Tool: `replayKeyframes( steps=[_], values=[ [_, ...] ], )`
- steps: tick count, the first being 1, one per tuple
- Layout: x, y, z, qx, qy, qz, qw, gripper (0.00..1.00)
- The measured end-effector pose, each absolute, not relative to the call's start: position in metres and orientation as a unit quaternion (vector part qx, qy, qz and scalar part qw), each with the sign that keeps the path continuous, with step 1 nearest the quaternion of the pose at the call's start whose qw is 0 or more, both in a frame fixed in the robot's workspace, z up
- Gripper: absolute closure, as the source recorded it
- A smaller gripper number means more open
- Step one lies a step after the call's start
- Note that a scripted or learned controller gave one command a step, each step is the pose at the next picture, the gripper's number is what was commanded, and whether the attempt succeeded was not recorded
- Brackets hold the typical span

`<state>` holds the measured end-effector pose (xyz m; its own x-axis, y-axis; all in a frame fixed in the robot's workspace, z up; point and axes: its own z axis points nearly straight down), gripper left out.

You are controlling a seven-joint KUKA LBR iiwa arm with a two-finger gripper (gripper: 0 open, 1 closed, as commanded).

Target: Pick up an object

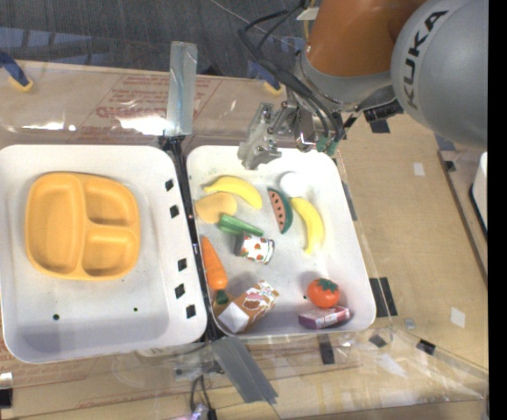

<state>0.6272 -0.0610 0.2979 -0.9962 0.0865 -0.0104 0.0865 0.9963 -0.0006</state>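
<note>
Gripper (260, 143) poised over far rim of right bin (351, 234), nothing seen between fingers; apart or together, cannot tell. Relative to the tomato (323, 292) in that bin: purple packet (324, 318) touching its near side; banana (309, 223) just beyond it; watermelon slice (279, 210) beside that banana; second banana (233, 191) farther left; small can (257, 248) and green vegetable (238, 226) left and beyond; carrot (214, 265) and snack carton (245, 308) left. Yellow divided plate (81, 225) well left, in left bin (8, 234)
</note>
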Motion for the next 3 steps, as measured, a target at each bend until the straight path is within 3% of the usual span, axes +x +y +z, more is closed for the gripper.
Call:
replayKeyframes(
  steps=[1,2,3],
  values=[
    [0.633,-0.153,0.09,0.075,0.997,-0.0004,-0.001,1.0],
    [0.634,-0.152,0.092,0.074,0.997,-0.0002,0.001,0.0],
    [0.643,-0.108,0.092,0.099,0.995,-0.0064,-0.01,0.0]
  ],
)
